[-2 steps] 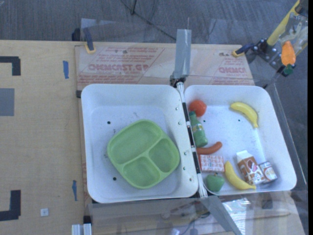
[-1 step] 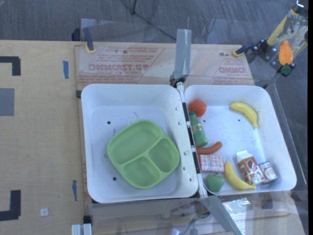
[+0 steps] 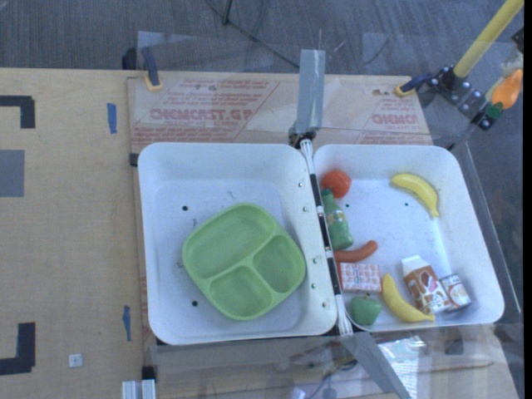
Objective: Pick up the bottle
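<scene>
Even, bright overhead light, soft shadows, slightly blurry throughout, mild glare.

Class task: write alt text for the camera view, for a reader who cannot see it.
Two shallow white bins sit side by side: the left bin holds a green divided plate; the right bin holds a green bottle, two bananas, a tomato, a sausage and small cartons.

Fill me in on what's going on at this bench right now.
Nothing is being handled yet. The green bottle lies in the right bin against the divider, below a tomato and above a sausage. Two bananas, a carton and a can share that bin. The left bin holds a green divided plate.
</scene>
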Controlling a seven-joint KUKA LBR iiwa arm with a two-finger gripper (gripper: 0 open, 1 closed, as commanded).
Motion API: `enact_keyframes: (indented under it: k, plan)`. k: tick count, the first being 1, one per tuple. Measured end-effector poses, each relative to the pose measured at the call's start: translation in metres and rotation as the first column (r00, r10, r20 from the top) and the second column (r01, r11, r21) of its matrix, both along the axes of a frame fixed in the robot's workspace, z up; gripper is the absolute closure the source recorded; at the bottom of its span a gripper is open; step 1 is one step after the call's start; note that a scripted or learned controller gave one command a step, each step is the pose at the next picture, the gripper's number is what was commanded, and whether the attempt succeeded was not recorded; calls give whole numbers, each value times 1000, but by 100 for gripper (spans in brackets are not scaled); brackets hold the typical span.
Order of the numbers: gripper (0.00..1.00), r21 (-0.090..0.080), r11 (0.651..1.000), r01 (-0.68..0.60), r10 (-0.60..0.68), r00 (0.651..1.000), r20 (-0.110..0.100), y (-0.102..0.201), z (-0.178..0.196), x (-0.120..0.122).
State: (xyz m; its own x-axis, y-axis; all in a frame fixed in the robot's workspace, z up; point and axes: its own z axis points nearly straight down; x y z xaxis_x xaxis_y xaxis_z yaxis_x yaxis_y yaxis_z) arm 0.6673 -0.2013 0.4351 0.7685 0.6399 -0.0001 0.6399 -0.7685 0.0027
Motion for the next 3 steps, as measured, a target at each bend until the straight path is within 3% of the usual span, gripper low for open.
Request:
enact_keyframes:
  k: [1,2,3]
  plan:
    - [100,3,1000,5,-5,1000,-4,1,-114,-11]
    - [100,2,977,212,-212,977,-2,55,-8,-10]
    - [100,2,884,467,-467,884,-1,-22,0,-19]
